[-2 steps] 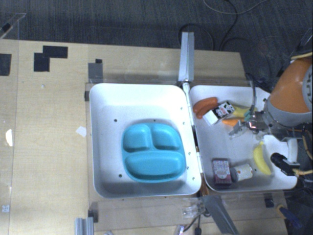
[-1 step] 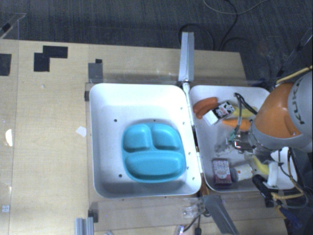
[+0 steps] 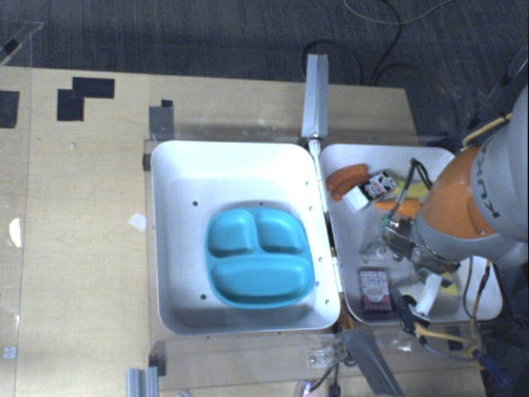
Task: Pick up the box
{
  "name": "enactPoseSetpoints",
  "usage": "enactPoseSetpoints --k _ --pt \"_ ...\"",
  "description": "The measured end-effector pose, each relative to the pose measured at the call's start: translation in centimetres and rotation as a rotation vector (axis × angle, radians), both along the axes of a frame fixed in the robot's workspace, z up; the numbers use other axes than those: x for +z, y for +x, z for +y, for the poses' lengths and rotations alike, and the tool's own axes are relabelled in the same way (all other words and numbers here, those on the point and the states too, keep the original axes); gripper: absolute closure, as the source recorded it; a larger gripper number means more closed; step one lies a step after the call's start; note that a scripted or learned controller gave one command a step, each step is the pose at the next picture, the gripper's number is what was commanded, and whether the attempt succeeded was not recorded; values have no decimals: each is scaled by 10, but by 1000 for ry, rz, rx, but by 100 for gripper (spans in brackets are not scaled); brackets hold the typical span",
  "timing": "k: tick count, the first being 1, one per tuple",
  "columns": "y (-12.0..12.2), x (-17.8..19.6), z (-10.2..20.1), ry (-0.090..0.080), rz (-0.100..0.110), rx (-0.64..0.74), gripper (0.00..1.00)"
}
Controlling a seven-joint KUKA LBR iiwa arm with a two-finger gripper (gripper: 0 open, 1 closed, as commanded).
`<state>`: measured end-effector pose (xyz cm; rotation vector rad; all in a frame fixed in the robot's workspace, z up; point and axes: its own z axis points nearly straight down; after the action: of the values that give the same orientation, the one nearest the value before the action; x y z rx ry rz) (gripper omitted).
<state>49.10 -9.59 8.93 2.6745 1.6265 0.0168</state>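
Observation:
A small dark maroon box point(image 3: 374, 292) lies flat near the front left corner of the right bin point(image 3: 351, 300). A smaller white box with black and red print point(image 3: 369, 192) rests at the back of that bin, next to an orange sausage-shaped item point(image 3: 345, 179). My gripper point(image 3: 394, 242) hangs low over the middle of the right bin, just above and to the right of the maroon box. It sits below the white box. The grey and orange wrist point(image 3: 455, 205) hides the bin's right half.
The left bin point(image 3: 178, 222) holds a blue divided plate point(image 3: 259, 255). A yellow item point(image 3: 416, 190) and an orange piece point(image 3: 388, 205) lie beside the wrist. A metal post point(image 3: 316, 98) stands between the bins at the back. Cables hang at the front right.

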Motion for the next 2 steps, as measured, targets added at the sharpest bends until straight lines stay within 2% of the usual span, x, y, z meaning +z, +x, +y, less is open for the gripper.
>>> enactPoseSetpoints --k 1,2 --pt "3 12 1 1 -7 2 100" --pt "-3 125 4 6 11 -207 100"
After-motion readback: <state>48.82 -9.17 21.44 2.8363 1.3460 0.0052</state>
